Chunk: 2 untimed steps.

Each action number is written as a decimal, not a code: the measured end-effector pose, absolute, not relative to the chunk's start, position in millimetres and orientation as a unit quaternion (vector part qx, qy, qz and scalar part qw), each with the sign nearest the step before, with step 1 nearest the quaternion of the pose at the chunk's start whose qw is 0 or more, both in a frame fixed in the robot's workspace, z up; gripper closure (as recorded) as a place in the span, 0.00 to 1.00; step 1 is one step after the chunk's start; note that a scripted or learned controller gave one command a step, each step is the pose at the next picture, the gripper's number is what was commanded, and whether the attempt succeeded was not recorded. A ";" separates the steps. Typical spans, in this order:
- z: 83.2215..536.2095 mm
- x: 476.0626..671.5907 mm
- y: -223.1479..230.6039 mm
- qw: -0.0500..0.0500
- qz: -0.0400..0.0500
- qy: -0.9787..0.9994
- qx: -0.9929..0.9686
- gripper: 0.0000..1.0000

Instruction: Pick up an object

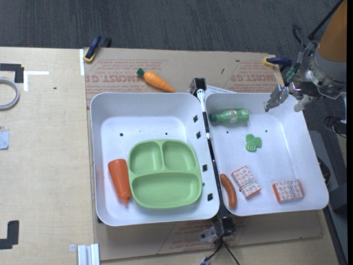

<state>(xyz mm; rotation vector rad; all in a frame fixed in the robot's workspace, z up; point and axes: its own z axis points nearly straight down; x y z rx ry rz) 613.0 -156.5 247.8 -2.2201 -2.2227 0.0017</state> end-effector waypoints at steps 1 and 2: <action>163.9 590.8 -103.8 0.000 0.000 -0.801 -0.599 0.00; 92.2 635.3 -98.3 0.000 0.000 -0.757 -0.654 0.00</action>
